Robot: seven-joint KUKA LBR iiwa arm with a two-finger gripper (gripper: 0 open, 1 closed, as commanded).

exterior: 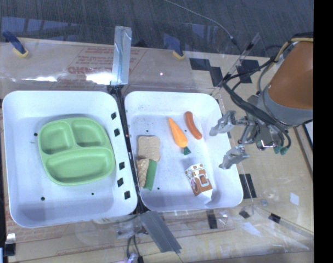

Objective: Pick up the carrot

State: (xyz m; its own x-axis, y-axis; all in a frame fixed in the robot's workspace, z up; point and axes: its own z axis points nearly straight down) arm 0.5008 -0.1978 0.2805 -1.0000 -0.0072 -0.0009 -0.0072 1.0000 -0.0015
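Note:
The carrot, orange with a small green stem end, lies slanted in the upper middle of the right bin. My gripper hangs over the bin's right rim, to the right of the carrot and well apart from it. Its two fingers stand spread wide with nothing between them.
A hot dog sausage lies just right of the carrot. A slice of bread, a cracker with a green piece and a small carton share the right bin. A green divided plate sits in the left bin.

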